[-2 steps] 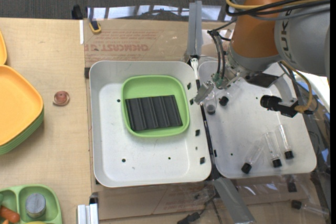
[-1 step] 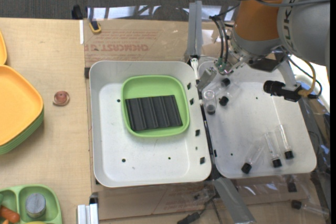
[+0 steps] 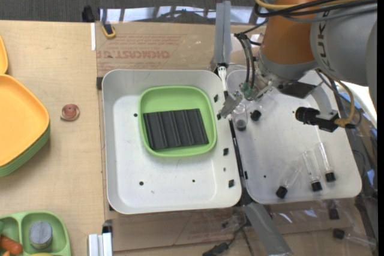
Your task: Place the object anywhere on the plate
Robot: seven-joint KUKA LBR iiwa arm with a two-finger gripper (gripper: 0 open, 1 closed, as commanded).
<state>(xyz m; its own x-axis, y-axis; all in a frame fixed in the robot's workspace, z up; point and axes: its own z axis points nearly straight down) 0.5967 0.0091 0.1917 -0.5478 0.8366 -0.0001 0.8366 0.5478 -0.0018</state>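
A green square plate [image 3: 177, 93] lies in the left white bin [image 3: 162, 192]. On it rests a dark grey ribbed slab [image 3: 177, 129], flat and covering most of the plate's floor. My gripper [image 3: 239, 104] hangs low over the near-left corner of the right bin [image 3: 270, 156], just right of the wall between the two bins and of the plate's right rim. A small clear vial [image 3: 240, 123] with a dark end sits directly under the gripper; whether it is gripped is unclear. The grey arm with its orange band [image 3: 294, 27] covers the right bin's far side.
Clear tubes with black caps [image 3: 313, 166] and a thinner one [image 3: 289, 180] lie in the right bin's front. A small black piece [image 3: 256, 115] sits near the gripper. Left of the bins: stacked orange plates [image 3: 18, 123], a small red knob [image 3: 71, 111], a green compartment tray [image 3: 30, 234].
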